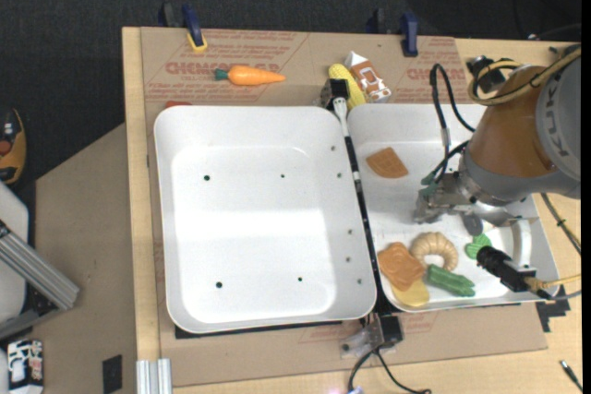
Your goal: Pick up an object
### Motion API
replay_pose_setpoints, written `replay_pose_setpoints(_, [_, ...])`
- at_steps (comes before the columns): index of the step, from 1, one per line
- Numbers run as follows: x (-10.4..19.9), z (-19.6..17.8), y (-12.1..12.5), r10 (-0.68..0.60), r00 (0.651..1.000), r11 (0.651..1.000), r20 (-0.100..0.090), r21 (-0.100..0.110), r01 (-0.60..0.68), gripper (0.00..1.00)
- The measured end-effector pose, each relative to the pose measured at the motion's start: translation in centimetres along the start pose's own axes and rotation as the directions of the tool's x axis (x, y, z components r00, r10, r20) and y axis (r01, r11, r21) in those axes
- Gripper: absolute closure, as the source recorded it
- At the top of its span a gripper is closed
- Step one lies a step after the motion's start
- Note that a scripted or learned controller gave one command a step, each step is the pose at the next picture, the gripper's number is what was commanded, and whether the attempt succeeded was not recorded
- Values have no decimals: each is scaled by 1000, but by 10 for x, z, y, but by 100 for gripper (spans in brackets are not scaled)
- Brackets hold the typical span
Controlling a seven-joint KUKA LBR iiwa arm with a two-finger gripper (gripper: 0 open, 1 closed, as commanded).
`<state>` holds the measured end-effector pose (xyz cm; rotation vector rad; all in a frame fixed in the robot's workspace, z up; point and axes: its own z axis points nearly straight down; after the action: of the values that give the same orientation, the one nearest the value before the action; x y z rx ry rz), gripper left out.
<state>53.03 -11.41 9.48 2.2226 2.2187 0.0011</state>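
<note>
While the worktop [305, 51] carries two white bins, the arm [517, 143] hangs over the rt bin [406, 129]; end effector [434, 203] sits low near the croissant [434, 245], grip can't tell; carrot [249, 77] lies outside.

A robotics lab. A cardboard-topped desk [277, 51] held by blue clamps [194, 28] carries two white bins [175, 198] under a grey-and-orange arm [517, 143]. Loose cables [443, 106] run at right, with aluminium framing [32, 268] at near left.
</note>
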Motion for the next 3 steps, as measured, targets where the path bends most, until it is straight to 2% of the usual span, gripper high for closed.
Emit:
replay_pose_setpoints(1, [25,10,68,-6,1000,1000,0,-4,6,100])
replay_pose_setpoints(2, [89,-98,129,-11,1000,1000,-1,-15,11,100])
replay_pose_setpoints(3, [153,-197,138,-9,1000,1000,-2,-11,9,100])
